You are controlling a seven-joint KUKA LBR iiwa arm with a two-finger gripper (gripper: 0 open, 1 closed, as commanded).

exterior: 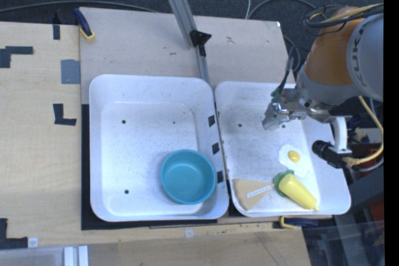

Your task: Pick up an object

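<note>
The tool [272, 121] hangs over bare floor mid-right bin [249, 140]; its grip I cannot tell. Yellow corn [297, 190], fried egg [291, 156] and cheese wedge [251, 192] crowd the near rim.

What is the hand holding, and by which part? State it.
Nothing. The hand hangs over the right bin, with the fried egg toy lying apart from it.
</note>
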